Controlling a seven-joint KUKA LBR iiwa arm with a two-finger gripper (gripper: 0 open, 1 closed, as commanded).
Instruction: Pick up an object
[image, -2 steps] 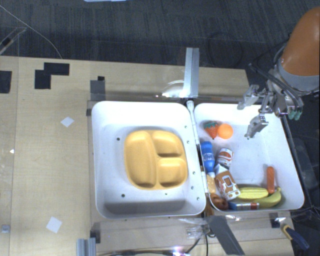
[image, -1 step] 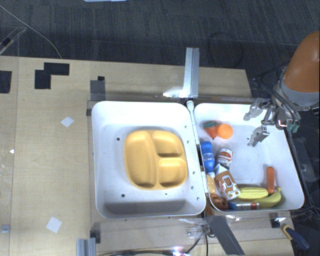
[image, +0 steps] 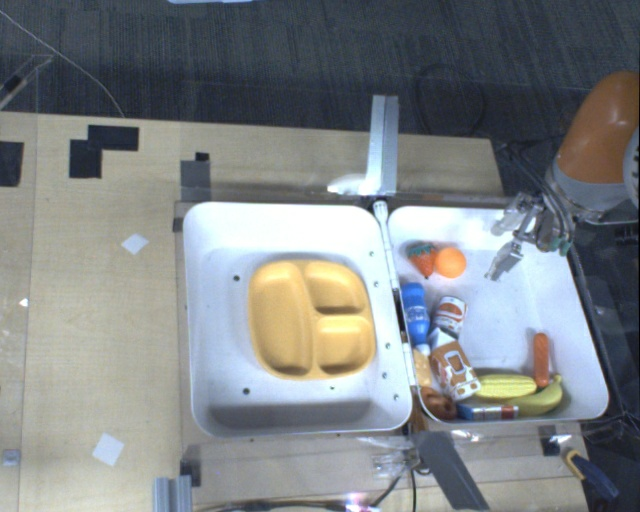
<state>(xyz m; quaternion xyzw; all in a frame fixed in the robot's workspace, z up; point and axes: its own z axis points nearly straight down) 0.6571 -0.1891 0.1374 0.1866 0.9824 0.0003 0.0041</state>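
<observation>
My gripper (image: 501, 246) hovers over the upper right part of the right bin (image: 590, 330), its fingers (image: 503, 262) spread open with nothing between them. To its left lie an orange ball (image: 451, 262) and a red-orange toy with a green top (image: 423, 257). Lower in the bin are a blue bottle (image: 414, 312), a small can (image: 450, 314), a printed carton (image: 456, 369), a banana (image: 520, 390) and a red sausage (image: 541, 356). All of these lie apart from the gripper.
The left bin (image: 215, 300) holds a yellow divided plate (image: 308, 317). A metal post (image: 383, 145) stands behind the wall between the bins. The arm's orange band (image: 600, 140) is at the right edge. Bare white floor shows in the right bin's middle.
</observation>
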